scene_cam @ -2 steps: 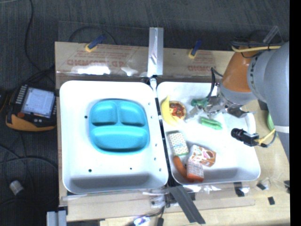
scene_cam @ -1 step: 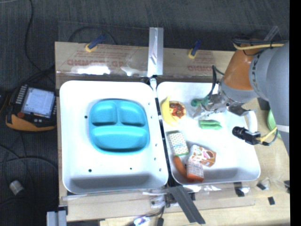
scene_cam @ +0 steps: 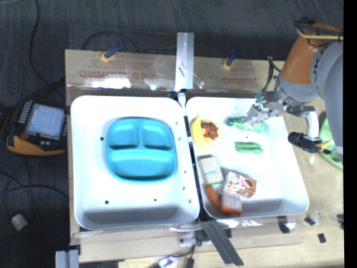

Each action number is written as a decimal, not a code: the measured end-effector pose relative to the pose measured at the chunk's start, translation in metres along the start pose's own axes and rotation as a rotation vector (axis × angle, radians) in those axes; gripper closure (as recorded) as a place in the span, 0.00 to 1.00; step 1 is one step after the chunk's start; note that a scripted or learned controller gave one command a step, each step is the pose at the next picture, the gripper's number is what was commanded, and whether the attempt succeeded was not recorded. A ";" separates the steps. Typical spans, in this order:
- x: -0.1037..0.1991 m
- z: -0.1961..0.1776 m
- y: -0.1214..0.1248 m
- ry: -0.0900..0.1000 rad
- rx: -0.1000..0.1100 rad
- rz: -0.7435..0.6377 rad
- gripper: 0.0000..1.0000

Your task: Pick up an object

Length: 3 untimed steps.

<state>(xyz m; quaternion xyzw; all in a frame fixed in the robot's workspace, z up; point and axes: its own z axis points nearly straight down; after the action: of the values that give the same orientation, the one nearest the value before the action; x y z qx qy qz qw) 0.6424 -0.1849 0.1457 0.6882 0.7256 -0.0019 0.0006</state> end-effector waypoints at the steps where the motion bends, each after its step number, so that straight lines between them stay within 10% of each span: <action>1: 0.000 0.000 0.000 -0.001 0.000 0.000 0.00; 3: -0.014 0.057 0.022 0.005 -0.006 -0.041 0.00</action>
<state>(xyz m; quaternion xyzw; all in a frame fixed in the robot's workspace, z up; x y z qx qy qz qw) 0.6647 -0.1983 0.0890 0.6732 0.7394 0.0020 0.0011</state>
